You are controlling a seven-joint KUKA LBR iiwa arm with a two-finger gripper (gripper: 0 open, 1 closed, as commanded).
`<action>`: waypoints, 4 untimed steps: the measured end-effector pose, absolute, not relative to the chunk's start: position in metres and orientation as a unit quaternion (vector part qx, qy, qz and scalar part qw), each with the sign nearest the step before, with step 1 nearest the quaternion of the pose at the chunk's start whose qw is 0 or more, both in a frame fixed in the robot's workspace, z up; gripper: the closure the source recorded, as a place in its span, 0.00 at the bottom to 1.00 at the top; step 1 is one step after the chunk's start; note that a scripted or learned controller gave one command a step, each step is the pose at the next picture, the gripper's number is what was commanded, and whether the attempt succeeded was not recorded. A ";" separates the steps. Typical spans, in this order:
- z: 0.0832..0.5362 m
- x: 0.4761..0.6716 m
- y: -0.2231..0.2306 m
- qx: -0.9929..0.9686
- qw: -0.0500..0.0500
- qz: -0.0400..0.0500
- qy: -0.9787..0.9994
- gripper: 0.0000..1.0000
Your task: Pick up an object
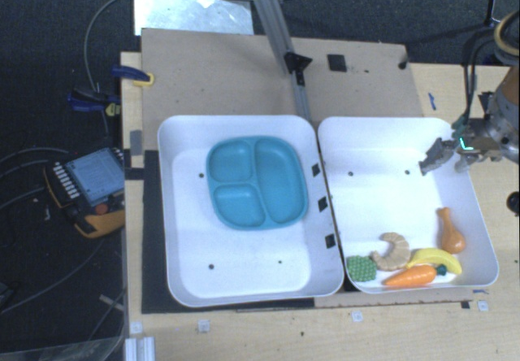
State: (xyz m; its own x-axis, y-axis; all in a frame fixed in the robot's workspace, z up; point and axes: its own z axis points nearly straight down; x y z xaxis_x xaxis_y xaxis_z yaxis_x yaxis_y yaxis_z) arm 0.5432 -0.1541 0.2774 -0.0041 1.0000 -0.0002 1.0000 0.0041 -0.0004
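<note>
**Gripper above right bin, nothing held**

The gripper [435, 158] hovers over the right bin [366, 148], fingers spread and pinching nothing. Below it, at the bin's near edge, lie a drumstick [449, 231], banana [435, 258], carrot [409, 276], croissant [393, 249] and broccoli [361, 268].

Quick count from my remote feed: I've got two white bins, the left bin [183, 270] and the right bin [382, 156]. One blue divided plate [257, 182] with three compartments. Then five toy foods by my count: one banana [439, 258], one carrot [410, 276], one croissant [393, 250], one drumstick [449, 232], one green broccoli-looking bit [362, 268]. One arm [497, 128] too
</note>
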 end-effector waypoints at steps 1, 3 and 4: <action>0.278 0.544 -0.154 -0.706 -0.001 0.000 -0.709 0.00; 0.167 0.554 -0.155 -0.707 0.001 0.001 -0.708 0.00; 0.125 0.557 -0.156 -0.707 0.001 0.001 -0.707 0.00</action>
State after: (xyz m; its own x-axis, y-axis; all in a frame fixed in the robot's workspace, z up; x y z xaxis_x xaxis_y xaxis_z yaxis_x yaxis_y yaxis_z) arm 0.5568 -0.1555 0.1245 -0.0011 1.0000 0.0005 1.0000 0.0011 -0.0023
